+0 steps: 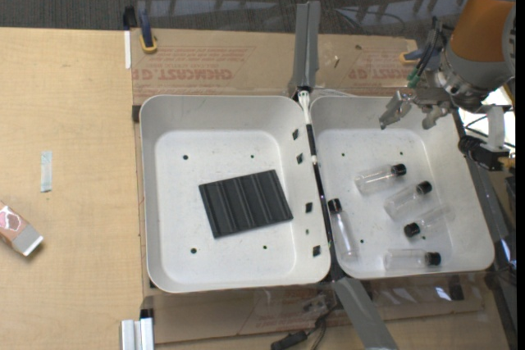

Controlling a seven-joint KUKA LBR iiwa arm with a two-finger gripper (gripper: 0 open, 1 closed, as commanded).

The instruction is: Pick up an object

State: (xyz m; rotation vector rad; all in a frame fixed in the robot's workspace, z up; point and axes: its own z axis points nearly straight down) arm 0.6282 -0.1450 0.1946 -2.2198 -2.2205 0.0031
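We find the jaws (413, 108) at the upper right, hovering over the far rim of the right bin (459, 254). The two fingers (390, 115) stand spread apart with nothing between them. The arm (480, 33) (orange band visible) enters from the right edge.

In the right bin we count five clear tubes with black caps. One tube (379, 177) lies near the bin's middle, another (408, 197) just below and to its right, a third (426, 223) lower still, and a fourth (410, 260) along the near wall. The fifth tube (341, 227) lies against the left wall, cap toward the far side. All sit well apart from the jaws.

In the left bin (152, 176) we note one dark ribbed mat (245, 202), lying flat and slightly turned.

On the counter (66, 94) to the left rest a small grey strip (46, 171) and a pink-and-grey packet (16, 229).
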